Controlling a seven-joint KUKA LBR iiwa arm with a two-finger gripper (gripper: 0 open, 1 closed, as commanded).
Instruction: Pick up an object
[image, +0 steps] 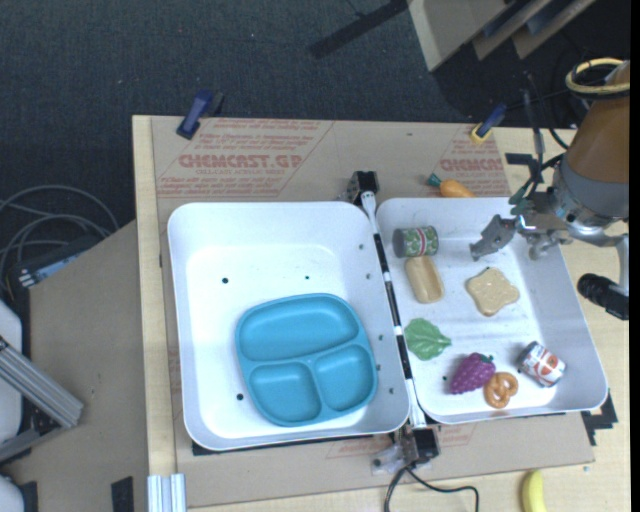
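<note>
My gripper (517, 240) hangs open over the far part of the right bin (580, 330), with nothing between its fingers. A slice of toast (492, 291) lies just in front of it. To its left are a green can (415, 241) on its side and a tan bread roll (425, 279). Nearer the front lie a green leaf (428, 339), purple grapes (471, 372), a pretzel (501, 388) and a small red and white can (541, 364).
The left bin (200, 260) holds a blue divided plate (305, 356). A carrot (455, 187) lies on the bench behind the right bin, and a banana (533, 492) at the front edge. Blue clamps (198, 113) sit at the bench's back corners.
</note>
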